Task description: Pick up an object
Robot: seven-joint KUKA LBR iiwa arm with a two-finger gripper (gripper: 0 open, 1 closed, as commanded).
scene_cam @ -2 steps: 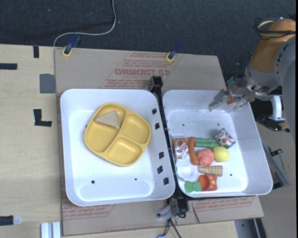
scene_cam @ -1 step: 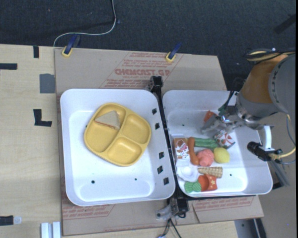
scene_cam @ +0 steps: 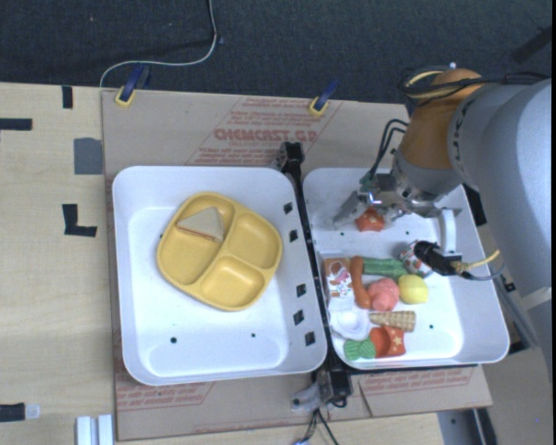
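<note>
Gripper (scene_cam: 369, 209) is down in the right bin (scene_cam: 477, 341), at its far end, with the grey arm (scene_cam: 500, 156) and its orange band (scene_cam: 431, 128) coming in from the right. Honestly can't tell whether it's spread or closed, the wrist hides too much. A small red-orange toy (scene_cam: 372, 220) sits right under it, touching or nearly so, but whether it's actually gripped isn't clear. All the other toy food is bunched up nearer the front of that bin: a green vegetable piece (scene_cam: 382, 267), an orange carrot-looking stick (scene_cam: 360, 283), a pink round thing (scene_cam: 384, 293), a yellow lemon (scene_cam: 412, 290), a waffle cone (scene_cam: 394, 320), a red pepper-ish piece (scene_cam: 389, 341), and a green bit (scene_cam: 359, 349) by the front wall. Over in the left bin (scene_cam: 148, 341) there's a yellow divided plate (scene_cam: 232, 262) with a sandwich wedge (scene_cam: 202, 222) in its far-left compartment.
</note>
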